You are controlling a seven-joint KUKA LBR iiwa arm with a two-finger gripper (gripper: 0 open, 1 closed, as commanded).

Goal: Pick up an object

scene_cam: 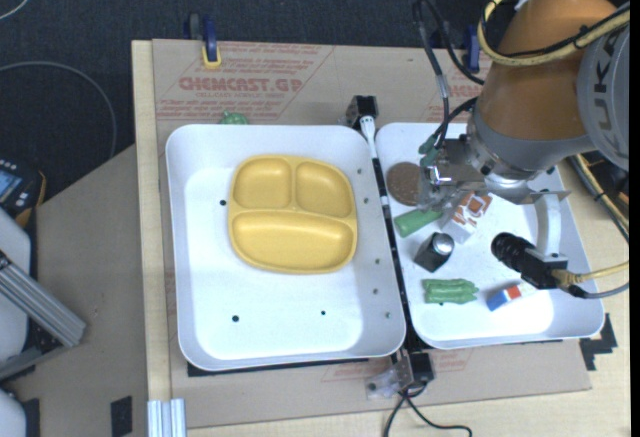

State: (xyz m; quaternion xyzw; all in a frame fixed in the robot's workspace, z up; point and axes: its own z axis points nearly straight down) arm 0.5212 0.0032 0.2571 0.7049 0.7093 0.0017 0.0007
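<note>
Camera view looks down at a slant on two shallow white bins side by side, and the grey arm with its orange band [545, 55] reaches in from the right over the right-hand white bin [545, 327]. The gripper [438, 177] hangs low over the upper left part of that bin, close to the wall next to the neighbouring bin. Whether the jaws are wide or narrow cannot be told, since the wrist hides them from above, and nothing can be seen held between them. The loose objects for picking lie in this bin around the jaws. Just to the left of the jaws, meeting their outline in this view, lies a flat brown round disc [401, 183]. Directly below the jaws, toward the near edge, lies a green elongated plastic piece [417, 220], tilted with its right end higher in the view. Below and to the right of the jaws, just beside the green piece, is a small orange and white packet [469, 209]. Farther below the jaws stands a small black cylinder with a silvery top [436, 251], and beyond it, nearer the front rim, a green ridged plastic pod [449, 291] lies crosswise. To the right of that pod sits a small blue, white and red block [503, 297]. Well to the left of the jaws, in the left-hand white bin [200, 310], rests a yellow plastic plate with three compartments [293, 213], apart from every wall. Both bins sit on a brown board printed with red lettering [255, 75].
</note>
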